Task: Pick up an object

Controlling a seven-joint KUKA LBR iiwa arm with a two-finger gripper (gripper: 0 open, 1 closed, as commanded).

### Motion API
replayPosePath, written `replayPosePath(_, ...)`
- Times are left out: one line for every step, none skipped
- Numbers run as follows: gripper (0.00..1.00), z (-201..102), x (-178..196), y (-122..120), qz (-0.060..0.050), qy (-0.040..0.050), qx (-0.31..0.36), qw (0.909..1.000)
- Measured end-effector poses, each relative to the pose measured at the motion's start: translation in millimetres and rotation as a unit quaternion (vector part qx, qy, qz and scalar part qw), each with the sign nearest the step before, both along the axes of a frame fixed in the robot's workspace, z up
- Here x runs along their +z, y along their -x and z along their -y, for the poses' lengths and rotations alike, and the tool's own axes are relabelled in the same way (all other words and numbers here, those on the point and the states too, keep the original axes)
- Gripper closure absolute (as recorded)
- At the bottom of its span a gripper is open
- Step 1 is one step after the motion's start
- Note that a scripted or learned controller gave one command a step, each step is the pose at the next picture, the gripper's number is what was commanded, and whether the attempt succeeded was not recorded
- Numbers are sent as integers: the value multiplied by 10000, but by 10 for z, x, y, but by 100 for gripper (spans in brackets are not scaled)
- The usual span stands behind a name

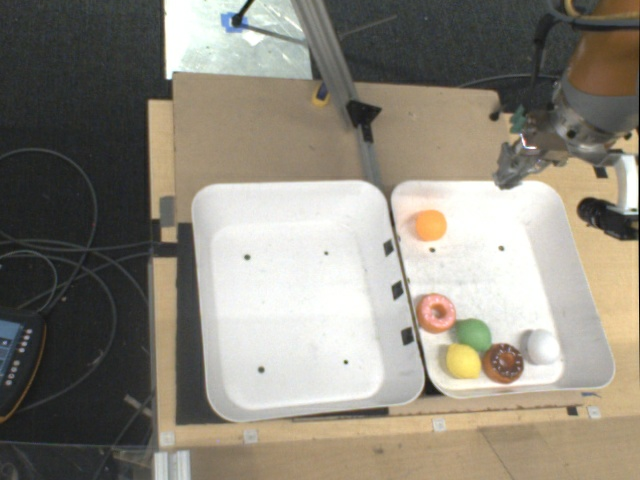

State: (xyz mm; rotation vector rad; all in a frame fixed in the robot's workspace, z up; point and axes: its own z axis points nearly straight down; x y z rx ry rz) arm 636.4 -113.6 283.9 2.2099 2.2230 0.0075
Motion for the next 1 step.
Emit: replayPosePath(100,-474,2,-82,-23,-11,19,10000)
